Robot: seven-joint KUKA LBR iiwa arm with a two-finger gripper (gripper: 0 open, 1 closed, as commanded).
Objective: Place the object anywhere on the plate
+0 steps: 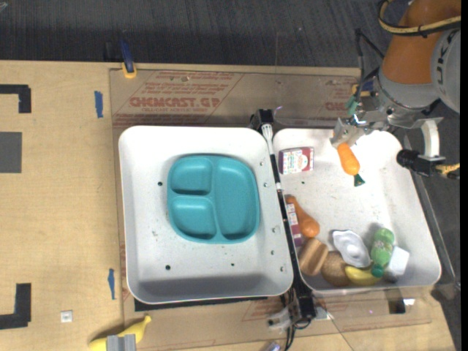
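A teal divided plate (pixel 214 198) lies in the left white bin (pixel 139 196). My gripper (pixel 346 131) hangs over the far part of the right bin (pixel 420 218), well to the right of the plate. A small orange carrot (pixel 349 159) with a green tip dangles from its fingers, pointing down and to the right, with its top end pinched between them. The carrot looks lifted off the bin floor.
The right bin also holds a maroon and white packet (pixel 296 159), an orange item (pixel 309 228), a bread roll (pixel 313 255), a potato (pixel 335 268), a banana (pixel 358 274), a white piece (pixel 351 246) and a green bottle (pixel 382 243). The ridge between the bins (pixel 274 174) separates gripper and plate.
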